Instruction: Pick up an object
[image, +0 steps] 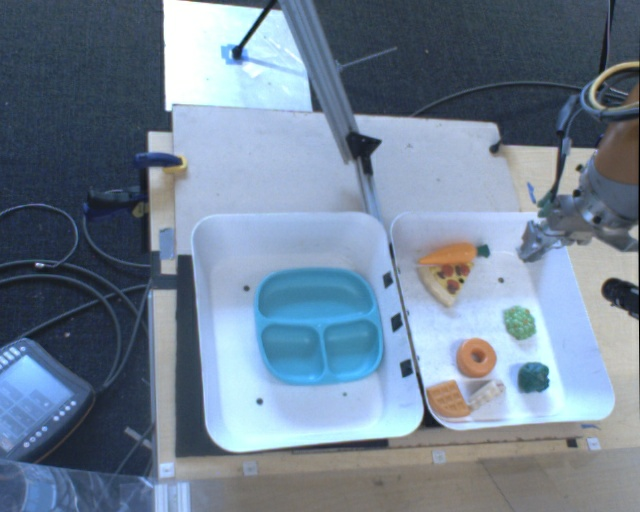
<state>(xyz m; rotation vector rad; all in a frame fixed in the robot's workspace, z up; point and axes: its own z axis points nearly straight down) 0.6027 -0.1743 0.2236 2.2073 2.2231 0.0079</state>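
The gripper (533, 243) hangs over the far right edge of the right bin (580, 320); whether it is apart or together cannot be told. In that bin lie a toy carrot (450, 254), pizza slice (446, 281), donut (476, 357) and waffle (448, 399). A blue plate (318, 325) sits in the left bin (220, 330).

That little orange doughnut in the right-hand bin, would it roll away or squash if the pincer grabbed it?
The orange doughnut lies flat on its side, so it will probably slide rather than roll. It looks like a moulded toy, likely light and fairly stiff. Its rounded rim may slip out of a pinch, and the waffle close by could be nudged.
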